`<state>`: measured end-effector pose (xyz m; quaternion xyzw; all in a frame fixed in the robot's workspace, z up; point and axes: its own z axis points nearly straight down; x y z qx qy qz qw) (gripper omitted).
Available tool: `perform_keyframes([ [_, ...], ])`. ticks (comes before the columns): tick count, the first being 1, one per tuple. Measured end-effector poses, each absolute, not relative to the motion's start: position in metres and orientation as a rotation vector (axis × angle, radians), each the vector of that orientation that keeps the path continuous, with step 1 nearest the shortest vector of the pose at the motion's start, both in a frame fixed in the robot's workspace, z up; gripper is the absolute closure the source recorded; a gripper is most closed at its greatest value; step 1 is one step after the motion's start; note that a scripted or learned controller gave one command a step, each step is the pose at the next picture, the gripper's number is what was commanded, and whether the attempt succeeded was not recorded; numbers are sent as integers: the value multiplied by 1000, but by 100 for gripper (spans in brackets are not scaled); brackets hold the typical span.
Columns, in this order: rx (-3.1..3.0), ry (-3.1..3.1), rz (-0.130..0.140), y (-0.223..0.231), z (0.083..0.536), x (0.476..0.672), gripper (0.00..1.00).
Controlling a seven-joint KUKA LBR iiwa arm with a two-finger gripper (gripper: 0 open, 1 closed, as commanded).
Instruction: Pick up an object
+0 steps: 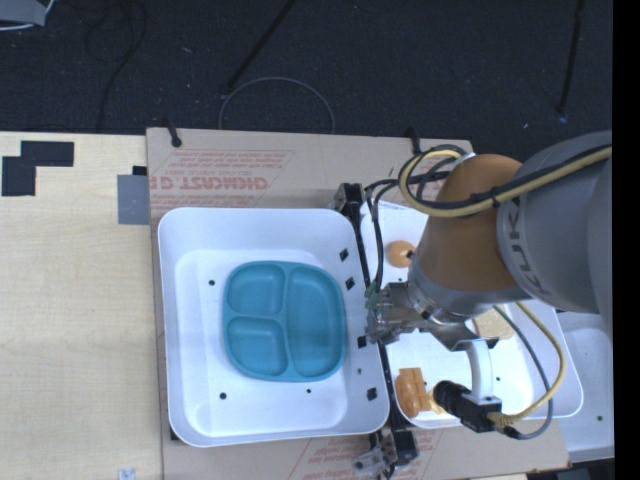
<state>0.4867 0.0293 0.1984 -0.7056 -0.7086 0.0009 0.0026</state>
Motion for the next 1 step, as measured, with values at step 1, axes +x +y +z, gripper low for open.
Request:
perform_keyframes([
  [1, -2212, -2225, 1, 85, 215, 483, 100],
])
